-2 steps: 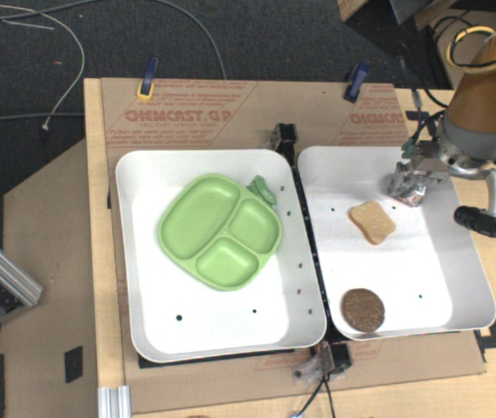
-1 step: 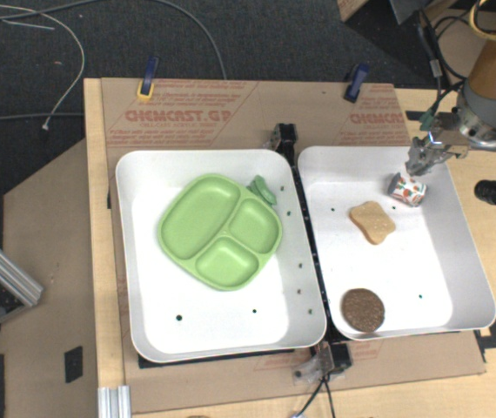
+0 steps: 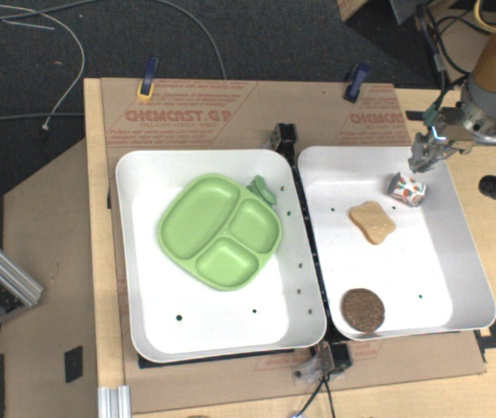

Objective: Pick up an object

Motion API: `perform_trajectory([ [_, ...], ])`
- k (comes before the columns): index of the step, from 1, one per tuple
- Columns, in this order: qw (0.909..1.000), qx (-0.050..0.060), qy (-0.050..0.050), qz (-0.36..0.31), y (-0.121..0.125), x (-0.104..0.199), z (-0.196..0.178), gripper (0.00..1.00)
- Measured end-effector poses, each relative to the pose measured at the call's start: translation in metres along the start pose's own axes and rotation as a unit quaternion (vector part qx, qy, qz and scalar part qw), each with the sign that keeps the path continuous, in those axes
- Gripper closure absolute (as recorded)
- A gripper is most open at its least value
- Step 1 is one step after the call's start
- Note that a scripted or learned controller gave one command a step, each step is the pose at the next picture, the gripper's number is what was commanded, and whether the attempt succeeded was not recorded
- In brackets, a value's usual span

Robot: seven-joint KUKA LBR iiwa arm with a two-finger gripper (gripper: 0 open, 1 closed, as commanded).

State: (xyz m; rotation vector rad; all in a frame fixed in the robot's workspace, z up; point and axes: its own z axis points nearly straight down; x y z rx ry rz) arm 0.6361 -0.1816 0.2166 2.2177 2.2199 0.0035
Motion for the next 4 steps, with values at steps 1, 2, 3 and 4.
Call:
perform_trajectory([
  [1, 1.0000, 0.003, 0.002, -0.003, 0.002, 0.060, 0.007, 1.00],
  [2, 1.0000, 0.003, 0.002, -0.002, -0.001, 0.109, 0.007, 1.00],
  [3, 1.0000, 0.003, 0.002, -0.003, 0.004, 0.171, 0.010, 1.00],
  [4, 1.0000, 0.001, 0.002, -0.003, 0.014, 0.227, 0.011, 1.00],
])
